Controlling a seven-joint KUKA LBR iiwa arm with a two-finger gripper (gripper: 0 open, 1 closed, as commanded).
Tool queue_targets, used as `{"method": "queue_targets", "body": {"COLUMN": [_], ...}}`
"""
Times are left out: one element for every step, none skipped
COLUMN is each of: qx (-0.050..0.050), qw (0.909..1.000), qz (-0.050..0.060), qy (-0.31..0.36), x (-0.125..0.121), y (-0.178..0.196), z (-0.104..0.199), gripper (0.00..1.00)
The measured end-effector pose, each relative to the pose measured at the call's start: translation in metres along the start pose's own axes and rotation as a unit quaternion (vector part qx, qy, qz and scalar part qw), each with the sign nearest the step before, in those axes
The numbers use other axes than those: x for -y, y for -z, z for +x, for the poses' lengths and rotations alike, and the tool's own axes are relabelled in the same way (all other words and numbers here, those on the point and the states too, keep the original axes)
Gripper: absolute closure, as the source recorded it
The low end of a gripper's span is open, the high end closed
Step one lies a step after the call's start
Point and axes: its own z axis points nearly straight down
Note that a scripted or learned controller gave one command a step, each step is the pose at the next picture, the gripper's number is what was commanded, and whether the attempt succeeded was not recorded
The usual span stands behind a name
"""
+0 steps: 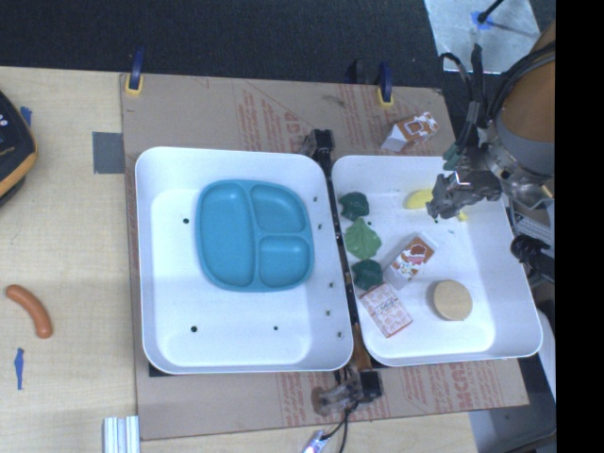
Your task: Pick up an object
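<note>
My gripper [445, 206] hangs over the upper part of the right bin [510, 343], just above a small yellow object [418, 199] that it partly hides. Below it lie a small red-and-white carton [411, 257], a round tan biscuit [452, 300] and a flat red-and-white packet [386, 310]. Along the bin's left side lie three green leafy pieces [361, 239]. The left bin [160, 253] holds a blue divided plate [254, 233].
Outside the bins, a small carton [411, 131] lies on the cardboard above the right bin. A sausage [30, 310] lies on the bench at far left, and a dark device [14, 144] sits at the left edge. Clamps hold the cardboard's back edge.
</note>
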Motion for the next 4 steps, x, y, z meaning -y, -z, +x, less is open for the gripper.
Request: {"method": "queue_targets", "body": {"qx": [0.001, 0.006, 0.0, 0.0], "qw": [1.0, 0.9998, 1.0, 1.0], "qz": [0.0, -0.018, -0.001, 0.0], "qy": [0.0, 0.001, -0.001, -0.001], "x": [0.012, -0.023, -0.094, -0.08], "y": [-0.143, -0.165, -0.128, -0.165], "z": [-0.033, -0.079, -0.036, -0.089], "gripper": [0.0, 0.0, 0.0, 0.0]}}
